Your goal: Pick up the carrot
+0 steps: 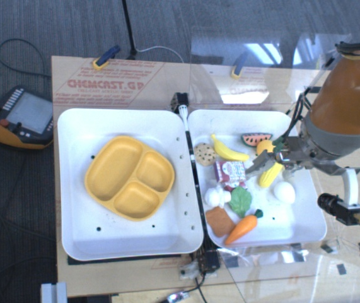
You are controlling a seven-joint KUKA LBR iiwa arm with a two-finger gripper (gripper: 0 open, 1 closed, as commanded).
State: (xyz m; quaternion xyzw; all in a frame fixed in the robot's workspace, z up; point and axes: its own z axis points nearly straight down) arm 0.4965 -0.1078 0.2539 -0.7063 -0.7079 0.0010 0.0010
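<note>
The carrot [241,227], orange with a small green top, lies slantwise near the front edge of the right bin [306,232], its top pointing back and to the right. My gripper [272,159] hangs over the right-hand middle of that bin, well behind the carrot and to its right. It sits just above a yellow corn cob [268,176] and a small orange fruit [265,147]. Nothing of the carrot touches the gripper.
A brown block [219,219], a green leafy piece [240,201] and a white egg [285,192] crowd the carrot. Behind lie a banana [229,149], a watermelon slice [256,139], a cookie [203,152] and a red packet [231,172]. The left bin [79,232] holds a yellow divided plate [129,177].
</note>
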